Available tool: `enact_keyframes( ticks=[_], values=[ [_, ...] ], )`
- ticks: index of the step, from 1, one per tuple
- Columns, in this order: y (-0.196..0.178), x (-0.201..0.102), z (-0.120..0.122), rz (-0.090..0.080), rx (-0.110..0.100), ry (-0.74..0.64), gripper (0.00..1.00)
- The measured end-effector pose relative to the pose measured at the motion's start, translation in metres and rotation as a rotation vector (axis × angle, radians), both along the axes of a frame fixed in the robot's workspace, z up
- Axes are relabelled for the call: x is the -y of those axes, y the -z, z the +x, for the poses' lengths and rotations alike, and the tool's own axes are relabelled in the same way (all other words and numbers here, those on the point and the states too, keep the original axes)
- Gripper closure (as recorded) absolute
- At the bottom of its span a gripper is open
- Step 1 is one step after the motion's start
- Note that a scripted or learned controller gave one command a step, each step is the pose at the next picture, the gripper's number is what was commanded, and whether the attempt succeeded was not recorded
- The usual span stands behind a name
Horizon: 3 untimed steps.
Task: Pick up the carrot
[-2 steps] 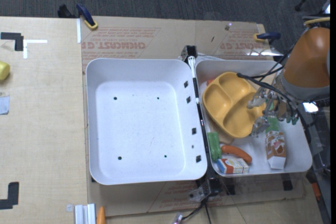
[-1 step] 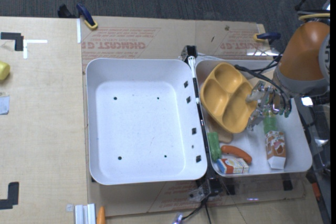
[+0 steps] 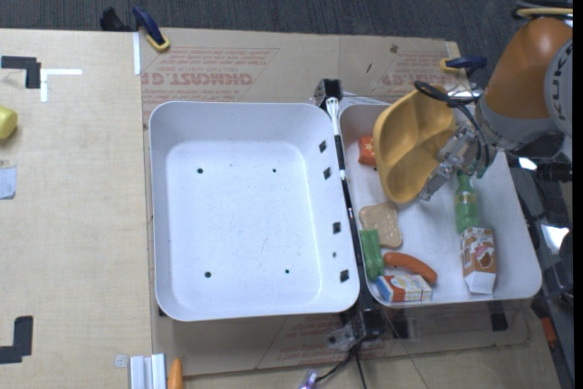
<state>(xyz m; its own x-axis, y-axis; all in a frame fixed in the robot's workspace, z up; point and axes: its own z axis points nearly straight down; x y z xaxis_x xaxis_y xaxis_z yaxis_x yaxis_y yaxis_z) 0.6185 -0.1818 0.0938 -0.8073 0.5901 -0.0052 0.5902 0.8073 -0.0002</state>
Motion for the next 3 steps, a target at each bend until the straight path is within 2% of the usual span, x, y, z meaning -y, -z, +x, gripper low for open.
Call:
enact_keyframes(
  ticks=[1, 2, 3],
  values=[
    [0.002, -0.022, -0.059, 0.000, -0.007, 0.075, 0.00],
    [-0.003, 0.006, 0.024, 0.003, -0.009, -0.049, 0.00],
    [-0.004, 0.029, 0.002, 0.019, -0.009, 0.322, 0.00]
  ],
)
